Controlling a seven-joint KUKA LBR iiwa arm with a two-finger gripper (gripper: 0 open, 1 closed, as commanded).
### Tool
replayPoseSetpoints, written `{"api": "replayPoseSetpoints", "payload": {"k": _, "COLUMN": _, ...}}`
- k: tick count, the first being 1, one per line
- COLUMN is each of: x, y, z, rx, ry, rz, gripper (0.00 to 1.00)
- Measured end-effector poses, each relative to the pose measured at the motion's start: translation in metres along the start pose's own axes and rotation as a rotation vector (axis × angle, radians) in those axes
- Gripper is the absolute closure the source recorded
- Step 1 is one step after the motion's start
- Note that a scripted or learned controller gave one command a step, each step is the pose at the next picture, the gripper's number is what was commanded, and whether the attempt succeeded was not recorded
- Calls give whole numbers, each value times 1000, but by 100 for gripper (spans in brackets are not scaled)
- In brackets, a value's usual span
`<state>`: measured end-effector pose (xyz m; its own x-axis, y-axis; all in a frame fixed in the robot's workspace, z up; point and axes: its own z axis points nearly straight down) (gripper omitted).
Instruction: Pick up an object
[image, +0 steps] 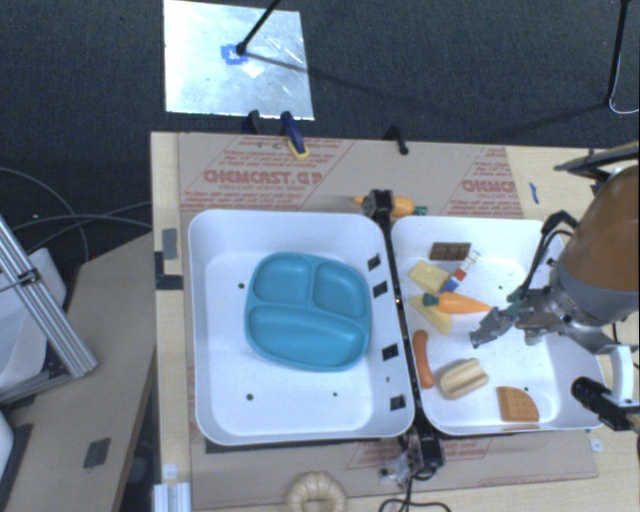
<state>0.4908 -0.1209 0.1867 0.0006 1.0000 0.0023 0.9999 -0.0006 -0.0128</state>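
The right bin (530, 245) holds several toy foods: a brown chocolate bar (449, 251), a pale yellow cheese block (427, 275), an orange carrot (463, 303), a yellow wedge (432, 318), a red sausage (424, 358), a bread roll (463, 377) and a brown toast slice (518, 403). My gripper (489, 328) reaches in from the right over this bin. It sits just right of the carrot and above the bread roll. I see nothing held in it.
The left bin (215, 300) holds a blue divided plate (308, 309). A black divider with clips (393, 300) runs between the bins. A yellow-orange object (401, 207) lies behind them, and a beige ring (318, 492) lies in front.
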Motion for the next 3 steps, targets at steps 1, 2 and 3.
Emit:
{"api": "replayPoseSetpoints", "payload": {"k": 1, "x": 0, "y": 3, "z": -6, "rx": -13, "ry": -2, "rz": -3, "gripper": 0}}
{"api": "replayPoseSetpoints", "payload": {"k": 2, "x": 8, "y": -1, "z": 53, "rx": -7, "ry": 0, "rz": -2, "gripper": 0}}
{"api": "replayPoseSetpoints", "payload": {"k": 3, "x": 8, "y": -1, "z": 105, "rx": -11, "ry": -2, "rz": -1, "gripper": 0}}
